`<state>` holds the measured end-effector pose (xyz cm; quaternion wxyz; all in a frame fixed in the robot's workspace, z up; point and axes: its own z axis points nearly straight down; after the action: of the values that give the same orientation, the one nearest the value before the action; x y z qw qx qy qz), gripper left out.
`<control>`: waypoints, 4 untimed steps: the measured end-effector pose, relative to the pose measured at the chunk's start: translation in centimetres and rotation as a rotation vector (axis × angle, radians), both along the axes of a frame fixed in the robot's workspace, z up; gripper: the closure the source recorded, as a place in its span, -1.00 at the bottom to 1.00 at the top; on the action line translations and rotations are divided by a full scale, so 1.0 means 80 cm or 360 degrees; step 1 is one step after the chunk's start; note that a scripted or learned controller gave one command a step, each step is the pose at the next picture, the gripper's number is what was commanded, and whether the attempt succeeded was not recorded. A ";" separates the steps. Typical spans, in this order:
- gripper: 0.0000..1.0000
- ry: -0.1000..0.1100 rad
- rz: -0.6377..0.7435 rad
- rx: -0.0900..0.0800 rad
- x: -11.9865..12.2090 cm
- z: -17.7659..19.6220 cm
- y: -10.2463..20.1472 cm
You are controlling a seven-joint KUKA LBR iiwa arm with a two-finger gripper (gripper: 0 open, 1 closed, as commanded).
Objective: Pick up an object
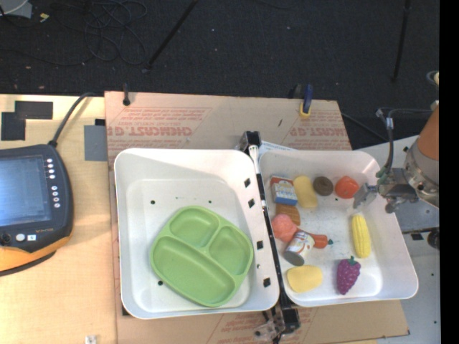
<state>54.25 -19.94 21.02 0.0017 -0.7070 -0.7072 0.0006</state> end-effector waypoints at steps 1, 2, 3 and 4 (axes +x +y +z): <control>-1.00 -0.0008 -0.0001 -0.0004 -0.052 -0.138 -0.018; -1.00 -0.0008 0.0001 -0.0005 -0.045 -0.150 0.041; -1.00 -0.0013 -0.0013 -0.0015 -0.049 -0.151 0.111; -1.00 -0.0010 -0.0016 -0.0034 -0.024 -0.150 0.120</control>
<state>52.35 -10.33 9.03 -0.0082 -0.7105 -0.7036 0.0060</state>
